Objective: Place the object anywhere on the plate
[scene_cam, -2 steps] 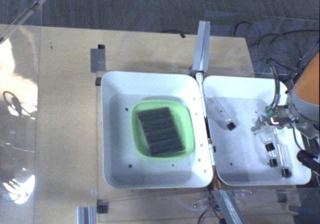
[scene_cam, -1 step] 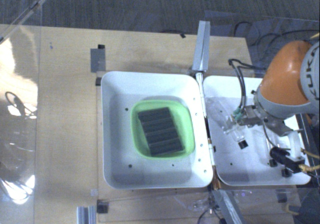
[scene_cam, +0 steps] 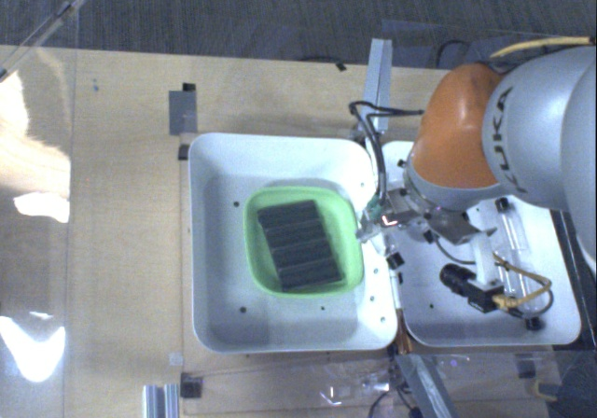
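One dark ribbed rectangular block (scene_cam: 298, 245) lies on green plastic plate (scene_cam: 256, 231), L white bin (scene_cam: 215, 248); fingers (scene_cam: 373, 221) nearby, state can't tell.

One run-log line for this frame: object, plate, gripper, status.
object: dark ridged block lying on green plate | plate: in left bin | gripper: at plate's right edge, over bins' shared rim | status: object on plate

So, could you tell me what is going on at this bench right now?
The grey KUKA arm reaches in from the right. Its gripper hangs over the seam between the left bin and the right bin, just beside the green plate. A dark ridged block lies flat on that plate, apart from the gripper, so the placing looks done.
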Controlling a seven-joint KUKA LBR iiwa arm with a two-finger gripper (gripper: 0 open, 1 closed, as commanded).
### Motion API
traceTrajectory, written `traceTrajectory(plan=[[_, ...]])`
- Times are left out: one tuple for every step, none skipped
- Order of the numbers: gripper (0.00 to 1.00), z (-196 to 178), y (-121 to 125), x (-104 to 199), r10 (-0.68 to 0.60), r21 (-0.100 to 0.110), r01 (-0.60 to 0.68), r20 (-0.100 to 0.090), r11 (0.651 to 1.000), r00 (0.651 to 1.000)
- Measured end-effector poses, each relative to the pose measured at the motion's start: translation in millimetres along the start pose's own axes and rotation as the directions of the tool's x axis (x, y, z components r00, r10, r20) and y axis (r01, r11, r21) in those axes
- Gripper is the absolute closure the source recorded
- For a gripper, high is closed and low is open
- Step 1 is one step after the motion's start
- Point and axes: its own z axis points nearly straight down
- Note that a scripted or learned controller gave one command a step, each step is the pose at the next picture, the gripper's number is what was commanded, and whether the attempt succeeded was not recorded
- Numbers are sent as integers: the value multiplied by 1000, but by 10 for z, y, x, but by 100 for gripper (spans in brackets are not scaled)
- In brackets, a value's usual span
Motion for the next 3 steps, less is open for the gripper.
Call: traceTrajectory(plan=[[0,-1,0,-2,0,0,0,0,1000,1000],[0,-2,298,-441,-50,-1,50,1,999,999],[0,-510,532,-870,-59,-3,59,3,998,998]])
